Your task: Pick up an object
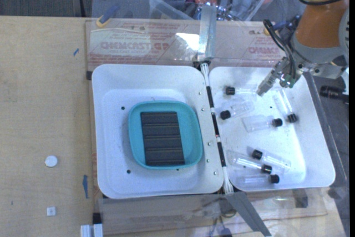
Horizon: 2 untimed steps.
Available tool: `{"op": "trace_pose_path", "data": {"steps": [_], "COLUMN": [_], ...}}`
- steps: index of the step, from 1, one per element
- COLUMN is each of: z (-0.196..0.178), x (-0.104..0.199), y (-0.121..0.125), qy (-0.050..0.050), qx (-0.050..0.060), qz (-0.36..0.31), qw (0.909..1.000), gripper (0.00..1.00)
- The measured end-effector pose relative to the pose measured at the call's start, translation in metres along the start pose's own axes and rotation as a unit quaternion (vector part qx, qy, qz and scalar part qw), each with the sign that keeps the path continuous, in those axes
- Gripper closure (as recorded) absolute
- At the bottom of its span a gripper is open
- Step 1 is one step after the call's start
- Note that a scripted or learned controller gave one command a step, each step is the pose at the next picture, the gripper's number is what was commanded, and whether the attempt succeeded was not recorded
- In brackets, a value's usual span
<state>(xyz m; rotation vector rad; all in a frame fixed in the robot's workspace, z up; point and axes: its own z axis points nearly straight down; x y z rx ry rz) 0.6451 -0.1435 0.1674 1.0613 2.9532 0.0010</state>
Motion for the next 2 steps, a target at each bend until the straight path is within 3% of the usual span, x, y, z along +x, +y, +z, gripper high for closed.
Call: {"op": "trace_pose_path", "data": {"steps": [1,2], "z": [-0.049,-0.061], "x": [-0.006,-0.008], "y": [0.014,0.015], "qy": [-0.002,-0.006], "qx": [-0.002,-0.004], "qz": [-0.005,-0.005], "qw": [1.0,1.0], "gripper": [1.0,1.0]}}
